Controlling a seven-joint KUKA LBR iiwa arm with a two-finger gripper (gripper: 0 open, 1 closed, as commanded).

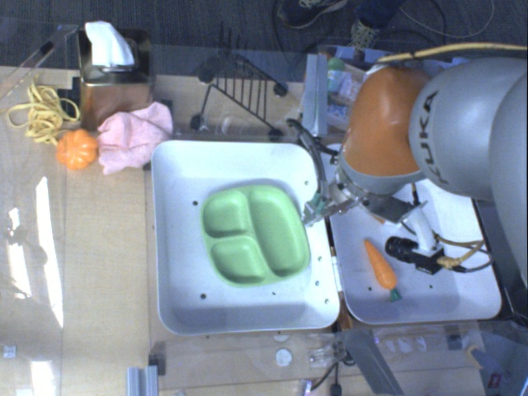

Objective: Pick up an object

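The arm (462,122) is seen at upper right, above the right bin (462,304). The left bin (177,246) holds a green plate (256,233) at frame centre. The gripper (316,209) is placed at the plate's right edge; its state cannot be told. A carrot (379,264) lies in the right bin.

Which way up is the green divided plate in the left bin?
Right side up. The green plate lies flat on the floor of the left bin, with its three hollow compartments facing the camera.
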